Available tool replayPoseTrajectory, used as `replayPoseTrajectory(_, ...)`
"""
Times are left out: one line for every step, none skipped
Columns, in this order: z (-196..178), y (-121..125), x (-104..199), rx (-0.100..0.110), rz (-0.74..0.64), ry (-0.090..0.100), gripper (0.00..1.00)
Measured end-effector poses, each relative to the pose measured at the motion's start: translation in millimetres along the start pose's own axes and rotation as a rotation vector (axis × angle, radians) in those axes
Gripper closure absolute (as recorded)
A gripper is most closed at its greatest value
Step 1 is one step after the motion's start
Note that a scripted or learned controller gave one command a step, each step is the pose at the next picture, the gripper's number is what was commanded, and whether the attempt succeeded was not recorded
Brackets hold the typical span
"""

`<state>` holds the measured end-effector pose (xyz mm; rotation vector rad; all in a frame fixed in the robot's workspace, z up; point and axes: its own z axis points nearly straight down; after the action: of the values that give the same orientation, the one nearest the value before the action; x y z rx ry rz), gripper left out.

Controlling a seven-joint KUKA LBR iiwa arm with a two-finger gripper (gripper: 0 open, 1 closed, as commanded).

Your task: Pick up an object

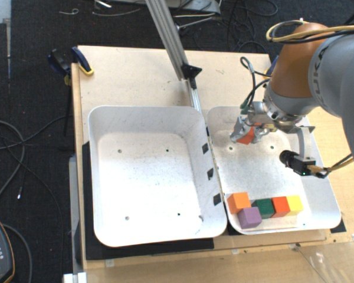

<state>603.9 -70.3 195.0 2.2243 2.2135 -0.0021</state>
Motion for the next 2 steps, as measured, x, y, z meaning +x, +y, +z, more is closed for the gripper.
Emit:
replayPoseTrajectory(-55, 10, 55, -0.005, -0.013, 0.005, 1.00)
replayPoseTrajectory(-23, 0, 139, 0.007, -0.015, 0.006, 1.00)
